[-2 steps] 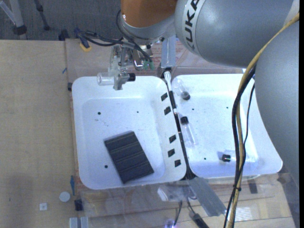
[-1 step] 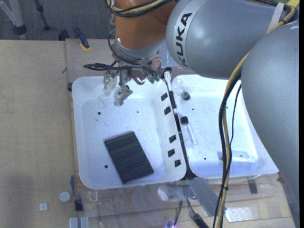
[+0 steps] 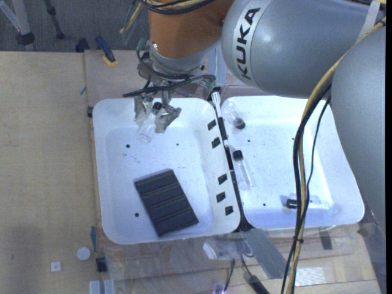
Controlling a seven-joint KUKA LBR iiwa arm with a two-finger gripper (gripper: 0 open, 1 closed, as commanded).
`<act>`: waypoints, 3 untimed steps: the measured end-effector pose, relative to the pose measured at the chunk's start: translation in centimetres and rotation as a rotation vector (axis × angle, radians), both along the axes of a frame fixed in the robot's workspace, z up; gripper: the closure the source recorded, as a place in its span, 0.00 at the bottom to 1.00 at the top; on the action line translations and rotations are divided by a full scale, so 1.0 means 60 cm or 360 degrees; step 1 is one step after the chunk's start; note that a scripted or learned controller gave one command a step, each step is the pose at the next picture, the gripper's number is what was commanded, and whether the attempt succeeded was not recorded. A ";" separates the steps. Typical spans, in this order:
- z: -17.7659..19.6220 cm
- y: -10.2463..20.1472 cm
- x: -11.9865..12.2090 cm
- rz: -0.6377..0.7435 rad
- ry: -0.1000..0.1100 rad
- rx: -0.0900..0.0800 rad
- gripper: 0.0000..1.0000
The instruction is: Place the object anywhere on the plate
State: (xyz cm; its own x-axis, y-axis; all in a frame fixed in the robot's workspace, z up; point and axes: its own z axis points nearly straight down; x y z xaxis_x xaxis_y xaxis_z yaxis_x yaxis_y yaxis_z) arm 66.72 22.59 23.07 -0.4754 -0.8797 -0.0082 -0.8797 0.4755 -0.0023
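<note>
the gripper (image 3: pixel 157 116) is hanging over the far part of the left bin (image 3: pixel 113 164), its fingers (image 3: pixel 166 119) set narrowly around a clear object (image 3: pixel 147 129) that is showing between and just below them. the dark ridged plate (image 3: pixel 166 202) is lying flat in the same bin, nearer the camera than the gripper and apart from it. in the right bin (image 3: pixel 343 164), beside the left bin, three more clear items (image 3: pixel 231 114) are lying.

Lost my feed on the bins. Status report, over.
Gripper over left bin's far end, a clear object between its fingers. Dark ridged plate flat in left bin, nearer the front. Path between them open.
</note>
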 end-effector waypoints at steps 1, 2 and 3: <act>-0.056 -0.024 -0.034 0.0716 0.0006 -0.0004 1.00; -0.067 -0.009 -0.001 0.1323 -0.0003 -0.0005 1.00; -0.029 0.001 -0.050 0.1882 0.0001 -0.0006 1.00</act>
State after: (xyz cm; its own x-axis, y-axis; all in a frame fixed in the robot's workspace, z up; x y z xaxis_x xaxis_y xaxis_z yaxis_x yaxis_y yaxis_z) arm 63.74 22.64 21.33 0.6342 -0.7732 -0.0045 -0.7732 -0.6342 -0.0016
